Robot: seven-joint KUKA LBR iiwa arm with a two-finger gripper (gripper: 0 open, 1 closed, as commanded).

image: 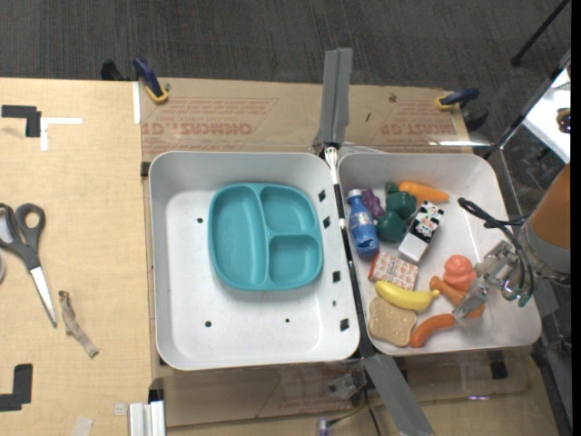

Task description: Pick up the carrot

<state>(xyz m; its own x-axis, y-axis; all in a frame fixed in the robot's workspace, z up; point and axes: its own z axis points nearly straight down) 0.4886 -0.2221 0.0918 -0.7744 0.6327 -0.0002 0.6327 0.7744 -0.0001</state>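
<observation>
The carrot point(423, 190) is being crowded by a green toy point(395, 214) and dice block point(421, 230); the gripper point(474, 305) is hanging well away, grip state can't be told.

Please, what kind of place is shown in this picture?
Probably a robotics lab bench set up for picking trials: two white bins hold a teal divided plate and toy food, cardboard is clamped beneath them, and the arm's gripper reaches into the right bin.
</observation>
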